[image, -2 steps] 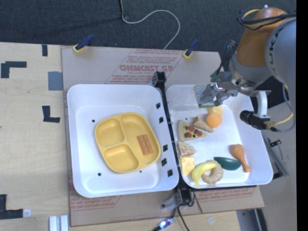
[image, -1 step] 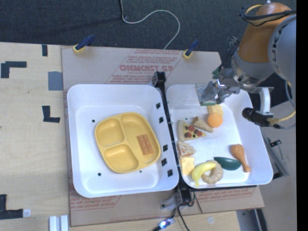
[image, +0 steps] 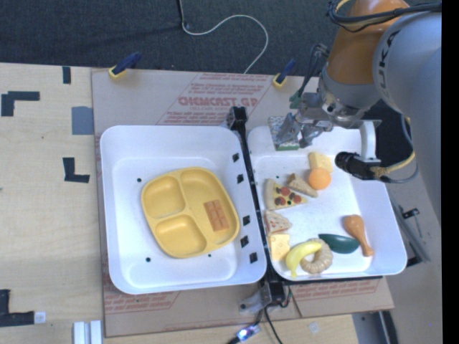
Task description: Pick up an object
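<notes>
One yellow tray (image: pixel 188 212), perhaps nine foods.

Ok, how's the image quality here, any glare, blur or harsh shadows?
The camera view is evenly lit and mostly sharp; the yellow tray casts just a soft shadow in the left bin; white bin floors look bright, slightly washed; the hand over the right bin's far edge looks a bit soft.

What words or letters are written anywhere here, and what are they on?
"CHEMGRAT..." or similar, red print, upside down and blurred, on the brown cardboard sheet under the white bins; its smaller red lines are too small to read.
Dark letters on the grey robot arm: partly seen, not readable for sure.
</notes>
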Robot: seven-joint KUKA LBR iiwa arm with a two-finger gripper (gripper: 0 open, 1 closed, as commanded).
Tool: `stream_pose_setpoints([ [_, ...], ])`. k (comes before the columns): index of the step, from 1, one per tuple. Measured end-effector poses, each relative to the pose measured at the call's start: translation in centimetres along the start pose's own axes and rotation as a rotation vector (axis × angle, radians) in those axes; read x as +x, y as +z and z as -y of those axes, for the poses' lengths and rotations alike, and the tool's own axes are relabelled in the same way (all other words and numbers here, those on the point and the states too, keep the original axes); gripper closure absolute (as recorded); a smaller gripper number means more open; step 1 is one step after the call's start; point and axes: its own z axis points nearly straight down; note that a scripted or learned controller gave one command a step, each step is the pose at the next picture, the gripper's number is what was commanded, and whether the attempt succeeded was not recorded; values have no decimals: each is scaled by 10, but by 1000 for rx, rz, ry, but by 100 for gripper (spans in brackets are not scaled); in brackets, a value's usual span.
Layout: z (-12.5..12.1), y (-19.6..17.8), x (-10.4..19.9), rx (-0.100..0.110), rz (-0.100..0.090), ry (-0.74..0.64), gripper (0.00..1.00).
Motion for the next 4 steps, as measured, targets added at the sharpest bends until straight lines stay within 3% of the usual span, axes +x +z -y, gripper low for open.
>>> stream_pose_setpoints([
  [1, -9, 15, 54, 3, 2, 1, 100],
  [3, -31, 4, 148, 1, 1, 1, 100],
  [4, -34, 21, 166, 3, 4, 4, 100],
])
